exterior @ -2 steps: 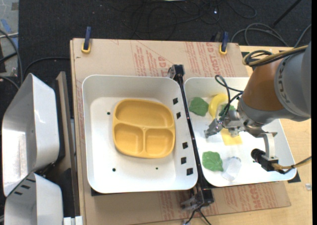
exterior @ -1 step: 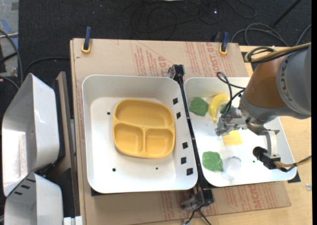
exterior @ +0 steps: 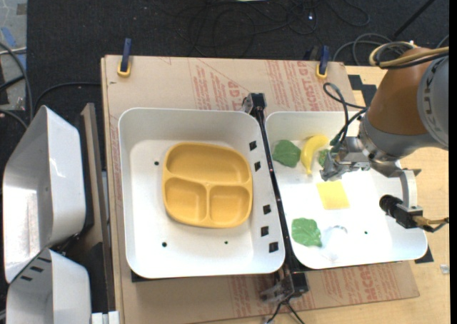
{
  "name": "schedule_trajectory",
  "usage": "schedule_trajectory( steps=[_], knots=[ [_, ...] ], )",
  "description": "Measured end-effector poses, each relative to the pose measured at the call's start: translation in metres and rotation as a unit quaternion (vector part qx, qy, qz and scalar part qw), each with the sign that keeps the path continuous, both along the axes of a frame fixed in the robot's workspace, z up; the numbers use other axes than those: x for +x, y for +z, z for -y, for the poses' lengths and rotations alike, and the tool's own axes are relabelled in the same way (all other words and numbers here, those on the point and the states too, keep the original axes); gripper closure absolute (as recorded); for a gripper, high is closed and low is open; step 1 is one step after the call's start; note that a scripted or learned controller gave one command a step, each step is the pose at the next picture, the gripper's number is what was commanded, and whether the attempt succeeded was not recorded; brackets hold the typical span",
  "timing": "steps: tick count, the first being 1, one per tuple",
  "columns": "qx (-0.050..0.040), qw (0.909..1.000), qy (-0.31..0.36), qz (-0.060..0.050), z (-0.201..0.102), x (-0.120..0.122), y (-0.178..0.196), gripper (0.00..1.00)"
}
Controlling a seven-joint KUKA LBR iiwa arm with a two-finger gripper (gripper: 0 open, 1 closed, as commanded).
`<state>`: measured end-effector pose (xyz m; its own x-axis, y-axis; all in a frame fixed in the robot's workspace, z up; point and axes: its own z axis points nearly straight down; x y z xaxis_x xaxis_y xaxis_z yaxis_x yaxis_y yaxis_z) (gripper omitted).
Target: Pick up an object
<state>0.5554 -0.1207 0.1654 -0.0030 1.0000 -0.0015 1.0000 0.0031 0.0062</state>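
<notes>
yellow divided tray (exterior: 208, 184), flat yellow square (exterior: 333, 195), crumpled green pieces (exterior: 306, 232)

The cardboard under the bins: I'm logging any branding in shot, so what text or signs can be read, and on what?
Red print repeats across the cardboard sheet under the two bins, but it is upside down or slanted and too blurred to read reliably.
Nothing readable on the yellow tray or the bins.
</notes>
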Motion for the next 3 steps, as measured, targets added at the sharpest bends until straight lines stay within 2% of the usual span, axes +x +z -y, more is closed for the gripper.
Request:
schedule_trajectory(
  steps=[1, 3],
  knots=[
    [0.0, 1.0, 0.0, 0.0, 0.0, 0.002, 0.053, 1.0],
    [0.0018, 1.0, 0.003, -0.002, -0.116, 0.024, 0.074, 1.0]
  ],
)
